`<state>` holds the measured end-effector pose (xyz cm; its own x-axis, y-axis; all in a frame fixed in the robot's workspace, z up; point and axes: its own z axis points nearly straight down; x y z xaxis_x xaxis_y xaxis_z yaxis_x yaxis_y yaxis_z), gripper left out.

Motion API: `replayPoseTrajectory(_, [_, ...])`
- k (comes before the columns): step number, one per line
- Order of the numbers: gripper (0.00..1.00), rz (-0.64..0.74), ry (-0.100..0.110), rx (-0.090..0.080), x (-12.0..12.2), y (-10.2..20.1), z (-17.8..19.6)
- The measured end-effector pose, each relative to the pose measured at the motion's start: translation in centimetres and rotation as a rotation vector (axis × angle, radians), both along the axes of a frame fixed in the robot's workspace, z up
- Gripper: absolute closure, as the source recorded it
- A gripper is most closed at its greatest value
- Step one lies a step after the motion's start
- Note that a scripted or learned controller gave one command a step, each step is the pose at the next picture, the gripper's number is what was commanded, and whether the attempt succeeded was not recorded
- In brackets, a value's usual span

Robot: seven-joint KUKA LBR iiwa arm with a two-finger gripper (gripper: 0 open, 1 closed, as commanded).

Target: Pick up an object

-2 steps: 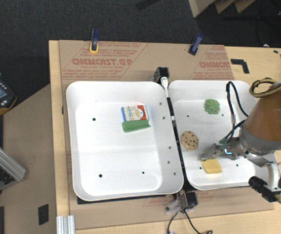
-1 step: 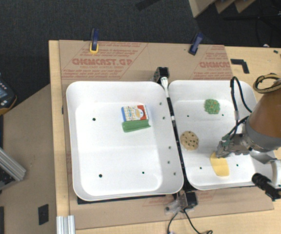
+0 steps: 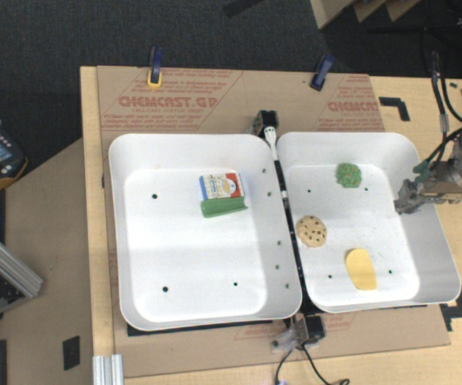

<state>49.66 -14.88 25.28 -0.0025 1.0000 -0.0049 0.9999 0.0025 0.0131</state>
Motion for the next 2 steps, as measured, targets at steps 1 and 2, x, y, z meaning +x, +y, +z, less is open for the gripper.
replayPoseTrajectory(1, [1.0,0.004,0.007,0.005,-1.7,7.7,5.8])
replayPoseTrajectory(2, [1.0,0.002,-0.007,0.002,6.7,9.6,21.9])
